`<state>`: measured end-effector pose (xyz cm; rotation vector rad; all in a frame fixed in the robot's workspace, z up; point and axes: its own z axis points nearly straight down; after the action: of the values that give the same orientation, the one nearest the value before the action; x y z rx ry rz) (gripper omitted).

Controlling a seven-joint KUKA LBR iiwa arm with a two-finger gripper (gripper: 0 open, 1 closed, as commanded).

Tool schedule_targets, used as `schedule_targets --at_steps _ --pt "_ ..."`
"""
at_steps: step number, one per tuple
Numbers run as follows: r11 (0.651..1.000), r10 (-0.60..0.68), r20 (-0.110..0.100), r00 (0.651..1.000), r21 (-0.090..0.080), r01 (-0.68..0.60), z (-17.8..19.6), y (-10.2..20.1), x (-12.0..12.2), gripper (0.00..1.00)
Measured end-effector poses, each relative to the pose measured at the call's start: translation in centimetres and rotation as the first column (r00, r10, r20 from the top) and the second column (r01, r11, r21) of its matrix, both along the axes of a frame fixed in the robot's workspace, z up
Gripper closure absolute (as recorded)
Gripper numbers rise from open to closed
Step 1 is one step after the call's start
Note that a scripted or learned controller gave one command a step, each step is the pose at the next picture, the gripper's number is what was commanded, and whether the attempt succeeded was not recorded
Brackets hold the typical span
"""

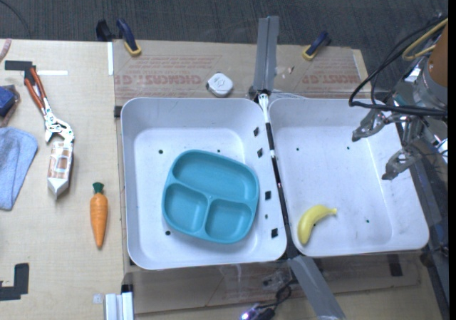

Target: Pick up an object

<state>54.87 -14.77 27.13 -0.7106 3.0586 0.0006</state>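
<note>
The right bin (356,240) holds a yellow banana (313,220) near its front left corner; much white floor around it is free. The left bin (135,169) holds a teal divided plate (211,196). On the bench lie a toy carrot (98,213) and pliers (44,106). The gripper (382,146) hangs over the right bin's right edge, fingers spread, with nothing between them.

Open floor across most of the right bin (342,240); left bin (142,140) largely taken.

Right of frame: bare white floor around the banana (314,219) low at the left, tool (385,146) over the right rim. Left of centre: blue divided plate (211,196) covering the middle, narrow margins along the walls.
</note>
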Motion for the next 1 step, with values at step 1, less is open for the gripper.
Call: schedule_targets --at_steps 1 --pt "0.877 -0.480 0.005 0.877 0.001 0.480 13.42 -7.44 4.20 0.00"
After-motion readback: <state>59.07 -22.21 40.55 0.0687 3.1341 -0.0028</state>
